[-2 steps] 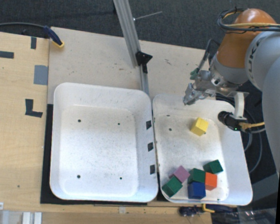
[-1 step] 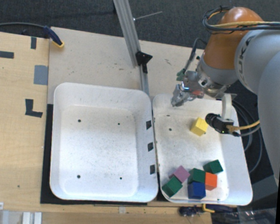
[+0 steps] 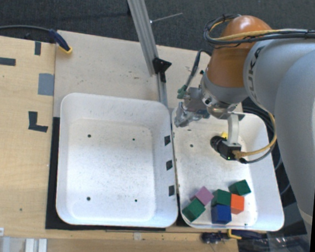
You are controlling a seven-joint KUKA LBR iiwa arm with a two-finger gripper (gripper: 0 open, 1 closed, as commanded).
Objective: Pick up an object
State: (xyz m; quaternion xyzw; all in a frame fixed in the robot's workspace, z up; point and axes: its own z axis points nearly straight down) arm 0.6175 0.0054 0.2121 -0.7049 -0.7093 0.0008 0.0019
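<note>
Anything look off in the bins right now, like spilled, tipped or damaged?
Nothing stands out. The blocks sit bunched in the right bin's near corner: two green, one pink, one blue, one orange, another green. The gripper hangs over the bin's far-left edge, away from them.

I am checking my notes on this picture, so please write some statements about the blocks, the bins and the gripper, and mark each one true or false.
1. All the blocks lie in the right bin. True.
2. The gripper hangs directly over the blocks. False: it is near the bin's far left corner, away from the cluster at the near end.
3. The blue block is beside the orange block. True.
4. The pink block lies in the left bin. False: it lies in the right bin, by a green block.
</note>
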